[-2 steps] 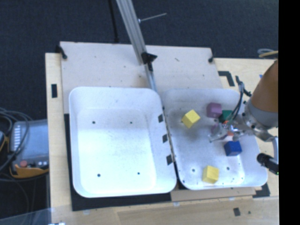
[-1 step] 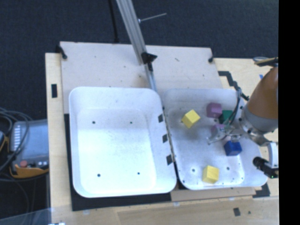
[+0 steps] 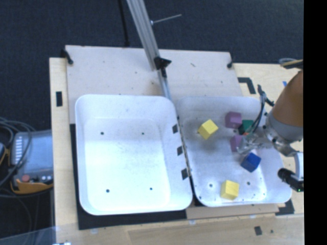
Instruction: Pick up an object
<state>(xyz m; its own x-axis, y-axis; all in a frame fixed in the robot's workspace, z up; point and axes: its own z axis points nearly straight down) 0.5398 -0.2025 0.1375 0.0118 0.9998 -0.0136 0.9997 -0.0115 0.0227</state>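
The right bin (image 3: 204, 198) holds several small blocks: a yellow cube (image 3: 208, 129) near its middle, a purple block (image 3: 233, 119) further back, a green block (image 3: 248, 125) beside it, a second purple block (image 3: 235, 143), a blue cube (image 3: 251, 162) and another yellow cube (image 3: 230, 189) at the front. My gripper (image 3: 246, 146) reaches in from the right and hangs low among the second purple block, the green block and the blue cube. The arm partly hides the green block.
The left bin (image 3: 82, 137) lies beside the right one, their rims meeting at the centre. A slanted metal pole (image 3: 145, 29) rises from the back of the bench. A grey device with cables (image 3: 30, 157) lies off the bench's left edge.
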